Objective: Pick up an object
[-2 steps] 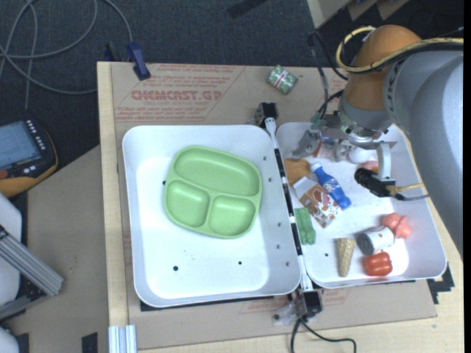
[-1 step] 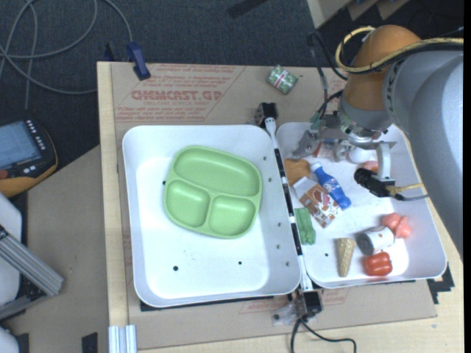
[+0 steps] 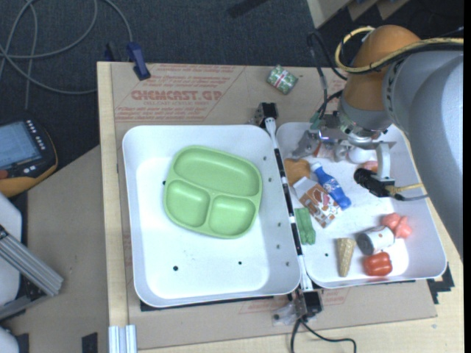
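- Arm [image 3: 412, 87]: reaches in over the right bin's [image 3: 434, 259] far edge; pincer [image 3: 346, 147] low at that bin's far-left corner, its state cannot be told.
- Left bin [image 3: 147, 219]: holds a green divided plate [image 3: 213, 191].
- Blue-capped bottle [image 3: 331, 186]: likeliest target, just nearward of the pincer, long axis slanting toward the bin's near-right corner.
- Snack packet [image 3: 319, 203]: touching the bottle.
- Ice-cream cone [image 3: 345, 256], red tomato [image 3: 377, 264], pink toy [image 3: 396, 225]: near-right corner, well apart.

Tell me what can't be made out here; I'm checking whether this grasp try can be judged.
- Gripper fingers: camera view, blurred and masked by the wrist.
- Right bin far corner: under the arm.
- Small wrapped item on the board: too small to identify.
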